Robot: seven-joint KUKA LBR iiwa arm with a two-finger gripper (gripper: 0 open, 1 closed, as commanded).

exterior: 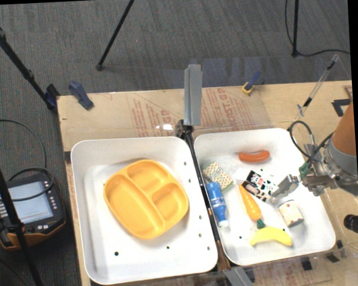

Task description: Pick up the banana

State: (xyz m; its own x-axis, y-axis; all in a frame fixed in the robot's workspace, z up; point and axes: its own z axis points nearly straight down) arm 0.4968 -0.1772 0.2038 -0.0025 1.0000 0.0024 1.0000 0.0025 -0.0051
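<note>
Camera view: banana (271, 237) front of right bin (307, 139), ungrasped.

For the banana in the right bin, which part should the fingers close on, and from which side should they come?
Probably the middle of the banana, coming straight down from above. It lies flat near the right bin's front wall, long axis roughly left-right, so fingers would close across its narrow width. The carrot and small box sit close behind, leaving the middle clearest.

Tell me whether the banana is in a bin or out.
In. The banana lies flat on the right bin's floor near its front edge, apart from the gripper.
</note>
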